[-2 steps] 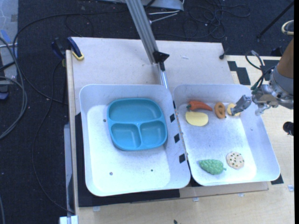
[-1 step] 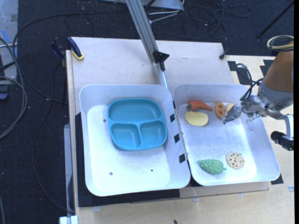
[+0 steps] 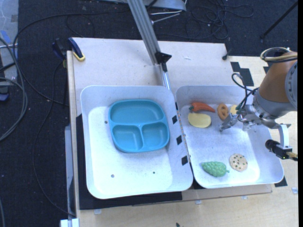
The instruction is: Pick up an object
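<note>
The gripper (image 3: pixel 226 125) is seen low in the right bin (image 3: pixel 265 176), near its far edge, just beside the doughnut (image 3: pixel 222 111) and the yellow piece (image 3: pixel 199 120); nothing is seen between its fingers, but whether they are spread or closed cannot be told. The carrot (image 3: pixel 202 107) lies at the far edge, the cookie (image 3: pixel 238 162) and green piece (image 3: pixel 214 168) near the front edge. The doughnut is judged the nearest target: the tips should be centred over it, clear of the bin wall, before closing.

Yellow lemon (image 3: pixel 199 120), orange carrot (image 3: pixel 202 107), donut (image 3: pixel 222 111), cookie (image 3: pixel 238 162), green grapes (image 3: pixel 214 168)
</note>
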Tool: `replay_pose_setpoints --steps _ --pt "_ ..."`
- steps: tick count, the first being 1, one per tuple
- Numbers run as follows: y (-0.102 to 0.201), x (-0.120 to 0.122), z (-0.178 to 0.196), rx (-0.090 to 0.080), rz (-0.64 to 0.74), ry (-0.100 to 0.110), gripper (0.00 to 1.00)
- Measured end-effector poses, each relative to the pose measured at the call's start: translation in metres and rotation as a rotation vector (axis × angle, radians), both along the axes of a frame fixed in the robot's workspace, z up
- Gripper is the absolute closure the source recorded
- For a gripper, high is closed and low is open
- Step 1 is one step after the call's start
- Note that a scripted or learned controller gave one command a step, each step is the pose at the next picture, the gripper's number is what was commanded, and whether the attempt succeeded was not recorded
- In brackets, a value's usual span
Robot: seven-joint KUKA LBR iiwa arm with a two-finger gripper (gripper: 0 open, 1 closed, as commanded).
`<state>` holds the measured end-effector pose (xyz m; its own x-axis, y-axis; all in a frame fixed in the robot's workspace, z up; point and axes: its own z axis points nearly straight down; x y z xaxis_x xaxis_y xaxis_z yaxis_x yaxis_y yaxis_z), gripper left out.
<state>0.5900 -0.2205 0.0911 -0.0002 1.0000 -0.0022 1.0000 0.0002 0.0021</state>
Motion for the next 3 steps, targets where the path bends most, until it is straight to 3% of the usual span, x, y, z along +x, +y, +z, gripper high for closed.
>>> replay_pose_setpoints --steps 1,3 --pt "-0.001 0.001 0.013 -0.002 0.001 -0.004 1.0" --pt "0.0 -0.007 0.121 -0.001 0.002 -0.006 1.0"
